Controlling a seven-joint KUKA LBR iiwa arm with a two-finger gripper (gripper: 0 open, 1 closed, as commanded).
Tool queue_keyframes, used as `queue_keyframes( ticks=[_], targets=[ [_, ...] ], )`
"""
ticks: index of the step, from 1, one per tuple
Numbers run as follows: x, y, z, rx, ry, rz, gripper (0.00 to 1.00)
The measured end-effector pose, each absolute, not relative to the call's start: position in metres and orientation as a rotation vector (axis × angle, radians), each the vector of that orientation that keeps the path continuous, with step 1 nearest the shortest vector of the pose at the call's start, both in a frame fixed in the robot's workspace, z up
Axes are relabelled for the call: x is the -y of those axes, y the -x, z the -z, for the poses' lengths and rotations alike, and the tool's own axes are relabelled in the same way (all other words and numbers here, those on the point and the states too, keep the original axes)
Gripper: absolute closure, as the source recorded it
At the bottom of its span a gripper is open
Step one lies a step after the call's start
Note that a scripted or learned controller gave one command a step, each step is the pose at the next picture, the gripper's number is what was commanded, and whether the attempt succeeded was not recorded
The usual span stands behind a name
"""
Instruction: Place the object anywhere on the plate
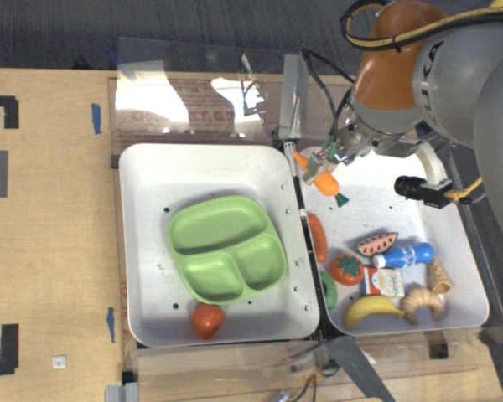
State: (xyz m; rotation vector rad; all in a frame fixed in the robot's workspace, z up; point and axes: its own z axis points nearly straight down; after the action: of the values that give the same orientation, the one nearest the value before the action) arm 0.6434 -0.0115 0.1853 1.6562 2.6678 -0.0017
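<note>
Overhead, gripper (pixel 325 167) closed on toy carrot (pixel 324 181), above right bin's (pixel 465 249) far-left corner. Green plate (pixel 226 248) lies down-left, across the divider; carrot's long axis diagonal.

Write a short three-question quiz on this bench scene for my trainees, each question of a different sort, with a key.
1. True or false: the green plate lies in the left bin.
2. Which item lies nearest the banana? A) croissant B) red tomato C) carrot
3. Fill in: the hand is over the upper left corner of the ____ bin, with the carrot at its tip.

Key: 1 true; 2 A; 3 right.
</note>
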Motion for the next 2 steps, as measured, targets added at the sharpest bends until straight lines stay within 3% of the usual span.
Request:
queue_keyframes(
  ticks=[1, 2],
  targets=[
    [-0.029, -0.5766, -0.1849, -2.703, -1.601, -0.002, 1.0],
    [-0.028, -0.5766, -0.1847, -2.702, -1.603, -0.001, 0.0]
  ],
)
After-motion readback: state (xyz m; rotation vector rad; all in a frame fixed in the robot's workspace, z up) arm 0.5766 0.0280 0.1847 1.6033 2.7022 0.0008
